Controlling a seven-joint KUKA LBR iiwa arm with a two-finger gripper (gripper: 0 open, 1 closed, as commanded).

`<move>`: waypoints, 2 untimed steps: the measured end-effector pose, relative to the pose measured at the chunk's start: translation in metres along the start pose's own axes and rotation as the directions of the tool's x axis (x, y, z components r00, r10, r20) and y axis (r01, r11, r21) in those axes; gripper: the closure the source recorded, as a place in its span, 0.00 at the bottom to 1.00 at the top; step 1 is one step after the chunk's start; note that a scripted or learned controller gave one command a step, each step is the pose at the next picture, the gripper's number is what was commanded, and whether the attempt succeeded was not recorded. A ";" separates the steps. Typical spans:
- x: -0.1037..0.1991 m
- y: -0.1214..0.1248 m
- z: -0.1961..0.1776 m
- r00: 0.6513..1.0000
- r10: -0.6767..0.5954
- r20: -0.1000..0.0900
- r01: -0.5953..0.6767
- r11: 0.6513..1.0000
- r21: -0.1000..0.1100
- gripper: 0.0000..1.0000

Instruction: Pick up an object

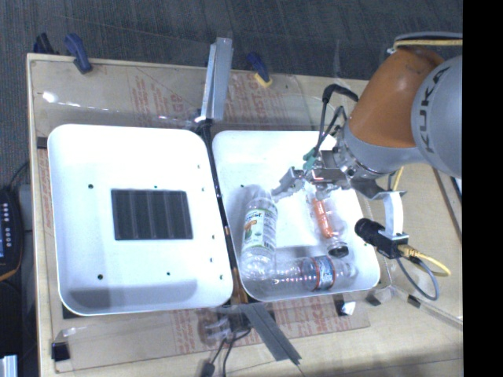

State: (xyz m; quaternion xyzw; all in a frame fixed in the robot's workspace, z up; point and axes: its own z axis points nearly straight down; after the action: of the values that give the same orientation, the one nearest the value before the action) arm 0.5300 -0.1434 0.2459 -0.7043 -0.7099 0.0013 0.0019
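A wooden tabletop [141, 93] seen from above at a slant carries two shallow white bins side by side. The left bin [78, 171] holds a dark, ribbed rectangular panel [152, 214] lying flat near its middle. The right bin [244, 155] holds three plastic bottles. A clear bottle with a green and orange label [258, 230] lies along the bin's left side, its length running from the far part toward the near edge. A second clear bottle with a red and blue label [314, 272] lies crosswise along the near wall, its end close to the base of the first. A smaller orange bottle with a dark cap [324, 221] lies on the right side of the bin.

The grey arm with its orange band [393, 100] reaches in from the right. Its gripper [314, 175] sits over the far right part of the right bin, just above the upper end of the orange bottle. One metal finger [286, 183] sticks out to the left, pointing toward the top of the green-labelled bottle. Whether the jaws stand wide or narrow cannot be told from this angle, and no bottle is seen between them.

Blue clamps [77, 51] grip the far edge of the tabletop.
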 end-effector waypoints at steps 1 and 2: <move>-0.024 0.032 0.113 1.000 -0.016 0.000 0.016 1.000 0.002 0.00; -0.026 0.021 0.150 0.984 -0.179 0.003 0.179 0.984 -0.012 0.00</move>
State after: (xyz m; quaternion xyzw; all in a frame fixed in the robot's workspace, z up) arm 0.5506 -0.1695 0.0962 -0.6376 -0.7703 -0.0026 -0.0033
